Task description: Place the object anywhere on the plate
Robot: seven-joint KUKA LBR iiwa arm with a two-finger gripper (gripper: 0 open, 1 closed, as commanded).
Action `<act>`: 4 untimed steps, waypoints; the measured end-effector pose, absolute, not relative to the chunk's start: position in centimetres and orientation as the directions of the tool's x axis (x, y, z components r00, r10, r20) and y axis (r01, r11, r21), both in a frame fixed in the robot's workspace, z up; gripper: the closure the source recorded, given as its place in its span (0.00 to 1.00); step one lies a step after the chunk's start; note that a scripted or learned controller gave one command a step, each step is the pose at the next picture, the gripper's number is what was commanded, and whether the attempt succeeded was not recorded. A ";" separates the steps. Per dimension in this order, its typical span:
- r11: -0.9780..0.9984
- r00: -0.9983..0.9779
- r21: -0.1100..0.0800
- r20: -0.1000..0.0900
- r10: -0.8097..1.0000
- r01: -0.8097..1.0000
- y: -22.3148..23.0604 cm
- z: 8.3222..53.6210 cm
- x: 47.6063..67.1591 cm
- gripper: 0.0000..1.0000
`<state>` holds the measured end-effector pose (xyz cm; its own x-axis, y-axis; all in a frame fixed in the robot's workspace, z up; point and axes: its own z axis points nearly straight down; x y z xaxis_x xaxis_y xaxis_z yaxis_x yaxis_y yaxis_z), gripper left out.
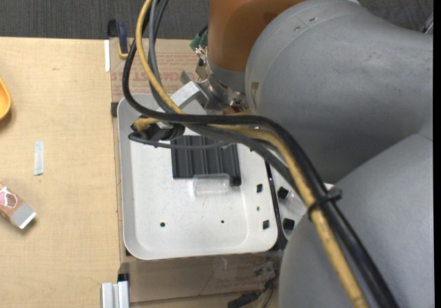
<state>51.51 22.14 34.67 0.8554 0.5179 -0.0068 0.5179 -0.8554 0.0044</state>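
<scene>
Pincer (207, 93) sits upper centre of frame under the orange band, mostly hidden by the arm (331, 93); can't tell its state. White bin (148, 231) in centre holds a dark ribbed block (203, 158) and a clear piece (211, 182) touching its lower edge. Small red-and-white object (14, 209) lies on the worktop (62, 93) at left edge. Orange rim (3, 100) at far left.

Even bright light; soft shadows in bin (138, 231); arm (344, 93) slightly blurred.
</scene>
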 end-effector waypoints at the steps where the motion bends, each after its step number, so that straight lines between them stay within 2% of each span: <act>1: -0.855 0.855 0.005 -0.006 0.519 0.519 22.1 34.7 51.5 0.00; 2: -0.452 0.452 -0.001 -0.006 0.892 0.892 21.0 37.0 62.7 0.00; 3: -0.705 0.705 0.000 -0.006 0.709 0.709 22.8 27.3 62.4 0.00; 4: -0.914 0.914 0.001 -0.003 0.405 0.405 22.6 18.1 58.2 0.00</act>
<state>58.18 22.64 18.13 0.9141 0.4055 -0.0034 0.4055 -0.9141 0.0014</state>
